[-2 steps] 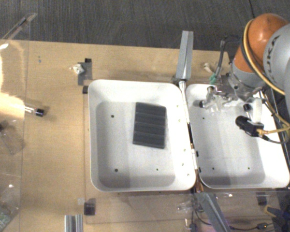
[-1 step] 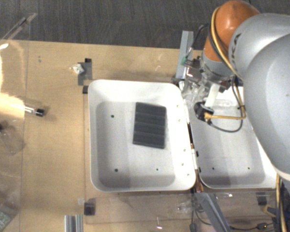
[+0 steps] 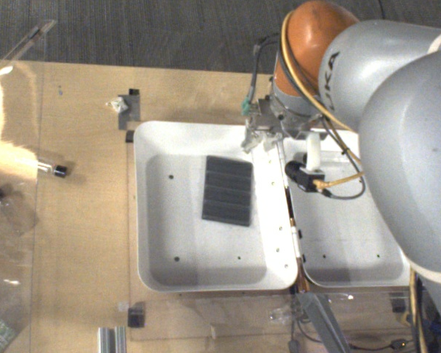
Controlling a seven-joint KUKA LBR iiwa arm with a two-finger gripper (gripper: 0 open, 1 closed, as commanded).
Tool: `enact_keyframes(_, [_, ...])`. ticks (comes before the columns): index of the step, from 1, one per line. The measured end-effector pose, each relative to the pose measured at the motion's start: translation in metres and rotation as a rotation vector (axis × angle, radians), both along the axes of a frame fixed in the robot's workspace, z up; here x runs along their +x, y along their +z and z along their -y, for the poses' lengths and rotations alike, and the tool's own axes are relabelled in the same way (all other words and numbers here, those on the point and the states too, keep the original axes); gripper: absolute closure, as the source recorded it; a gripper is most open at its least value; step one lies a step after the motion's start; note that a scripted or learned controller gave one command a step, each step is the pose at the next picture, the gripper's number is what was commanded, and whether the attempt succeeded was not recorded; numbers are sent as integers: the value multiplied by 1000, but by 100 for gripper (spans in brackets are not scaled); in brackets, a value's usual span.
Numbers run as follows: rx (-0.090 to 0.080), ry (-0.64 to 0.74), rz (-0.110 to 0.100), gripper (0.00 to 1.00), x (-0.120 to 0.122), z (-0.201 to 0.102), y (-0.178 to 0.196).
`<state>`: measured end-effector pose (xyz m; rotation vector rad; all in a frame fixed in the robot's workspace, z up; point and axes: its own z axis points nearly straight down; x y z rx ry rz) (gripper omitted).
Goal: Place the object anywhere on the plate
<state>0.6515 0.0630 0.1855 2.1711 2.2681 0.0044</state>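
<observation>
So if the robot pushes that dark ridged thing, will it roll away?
Probably not. The dark ridged rectangle lies flat on the left bin's floor, so it should slide, not roll or tip. Its straight edges suggest it is stiff. The smooth white floor may let it skid easily.

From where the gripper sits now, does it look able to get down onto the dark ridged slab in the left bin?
Probably yes. The dark ridged slab lies flat and alone on the left bin floor, with nothing over it. The gripper hangs by that bin's upper right rim, close beside the slab.
</observation>
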Motion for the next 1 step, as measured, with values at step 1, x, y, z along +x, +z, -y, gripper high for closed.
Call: enact_keyframes(1, [0,-183,1,100,17,-33,89])
